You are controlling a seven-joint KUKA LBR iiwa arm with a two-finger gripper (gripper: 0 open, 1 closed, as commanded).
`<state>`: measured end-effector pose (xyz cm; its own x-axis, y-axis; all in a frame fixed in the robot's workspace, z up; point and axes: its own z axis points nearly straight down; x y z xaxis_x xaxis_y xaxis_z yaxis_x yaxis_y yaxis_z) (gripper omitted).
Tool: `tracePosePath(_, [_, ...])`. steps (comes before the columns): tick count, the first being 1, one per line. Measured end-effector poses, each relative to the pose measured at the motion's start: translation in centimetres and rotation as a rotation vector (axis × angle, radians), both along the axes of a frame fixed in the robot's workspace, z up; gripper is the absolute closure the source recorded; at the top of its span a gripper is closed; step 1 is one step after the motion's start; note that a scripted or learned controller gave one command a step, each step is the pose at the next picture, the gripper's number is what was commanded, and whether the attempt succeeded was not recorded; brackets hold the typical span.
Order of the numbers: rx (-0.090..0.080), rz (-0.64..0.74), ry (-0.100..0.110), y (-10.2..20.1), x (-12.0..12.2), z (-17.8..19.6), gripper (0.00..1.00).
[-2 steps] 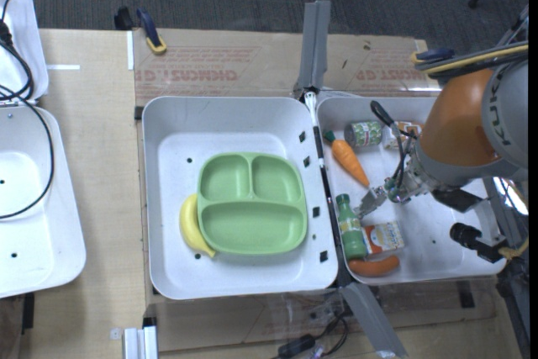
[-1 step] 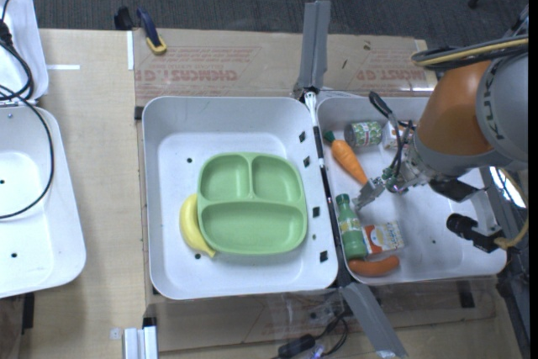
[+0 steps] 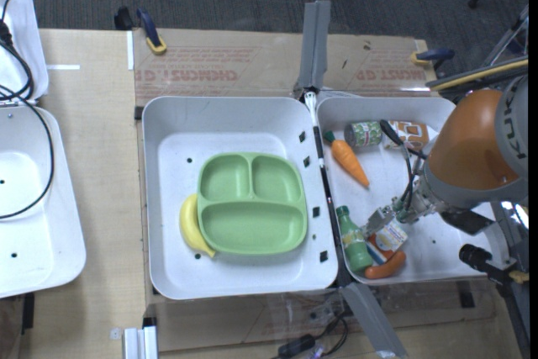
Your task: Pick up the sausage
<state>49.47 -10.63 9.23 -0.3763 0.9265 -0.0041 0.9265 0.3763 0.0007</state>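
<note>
The sausage (image 3: 386, 266), reddish-orange and curved, lies at the front edge of the right bin (image 3: 437, 261), next to a green bottle (image 3: 352, 238). My gripper (image 3: 381, 223) hangs low over the bin, just behind and above the sausage, close to the bottle's neck. A small white and red object (image 3: 390, 237) sits between the gripper and the sausage. The grey and orange arm (image 3: 471, 151) reaches in from the right and hides part of the bin floor.
An orange carrot (image 3: 350, 161), a green can (image 3: 364, 134) and a brown packet (image 3: 409, 132) lie at the back of the right bin. The left bin (image 3: 168, 181) holds a green divided plate (image 3: 251, 203) and a banana (image 3: 193, 226).
</note>
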Motion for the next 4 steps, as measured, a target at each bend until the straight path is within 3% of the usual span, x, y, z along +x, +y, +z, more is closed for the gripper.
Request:
tracePosePath(1, [0.004,0.244,0.003,-1.6,-1.7,-0.1,0.00])
tracePosePath(2, [0.003,0.300,0.002,-5.2,-1.7,-0.1,0.00])
tracePosePath(3, [0.003,0.297,0.001,-5.1,-1.6,0.8,1.00])
tracePosePath(4, [0.002,0.376,0.002,-8.2,0.8,-0.1,1.00])
